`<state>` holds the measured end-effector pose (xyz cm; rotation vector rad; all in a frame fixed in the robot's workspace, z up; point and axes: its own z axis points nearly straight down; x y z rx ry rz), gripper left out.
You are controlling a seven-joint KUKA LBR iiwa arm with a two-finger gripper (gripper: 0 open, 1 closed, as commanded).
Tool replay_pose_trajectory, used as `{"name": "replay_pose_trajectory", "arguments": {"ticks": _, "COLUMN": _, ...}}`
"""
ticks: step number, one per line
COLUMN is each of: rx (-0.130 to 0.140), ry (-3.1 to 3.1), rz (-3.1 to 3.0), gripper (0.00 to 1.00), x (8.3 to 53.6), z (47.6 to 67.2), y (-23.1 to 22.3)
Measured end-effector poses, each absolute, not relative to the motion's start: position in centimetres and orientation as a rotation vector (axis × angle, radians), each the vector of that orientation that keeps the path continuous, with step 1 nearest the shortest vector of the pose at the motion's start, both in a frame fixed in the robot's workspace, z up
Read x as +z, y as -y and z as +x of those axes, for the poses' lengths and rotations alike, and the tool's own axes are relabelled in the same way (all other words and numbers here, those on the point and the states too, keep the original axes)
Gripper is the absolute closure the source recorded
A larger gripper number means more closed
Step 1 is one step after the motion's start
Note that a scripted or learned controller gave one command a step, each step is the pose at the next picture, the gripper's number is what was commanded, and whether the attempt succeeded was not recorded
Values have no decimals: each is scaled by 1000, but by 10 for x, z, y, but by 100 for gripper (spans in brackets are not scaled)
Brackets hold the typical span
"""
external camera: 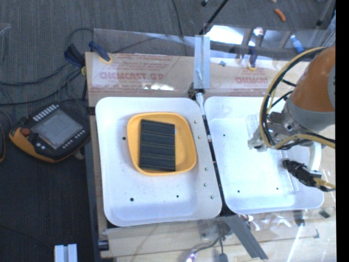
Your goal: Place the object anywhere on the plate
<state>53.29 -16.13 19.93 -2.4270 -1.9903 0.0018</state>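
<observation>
A yellow square plate (187,146) with rounded corners lies in the left bin (114,190). A dark grey ribbed rectangular object (157,144) rests flat on the middle of the plate. The arm, grey with an orange band (322,81), hangs over the right bin (245,195). My gripper (257,137) sits low over the middle of that right bin, well to the right of the plate and apart from the object. Cables loop around the wrist and blur its outline.
A raised ridge (207,146) separates the two bins. A clear panel and cardboard strip (142,75) stand along the back edge. A teach pendant (52,132) lies on the floor at left. Black cable plugs (300,171) hang near the right bin's right side.
</observation>
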Motion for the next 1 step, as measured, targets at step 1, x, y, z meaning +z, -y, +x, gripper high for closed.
{"name": "replay_pose_trajectory", "arguments": {"ticks": 1, "rx": 2, "ry": 1990, "rz": -2427, "gripper": 0, "x": 199, "z": 533, "y": 161}}
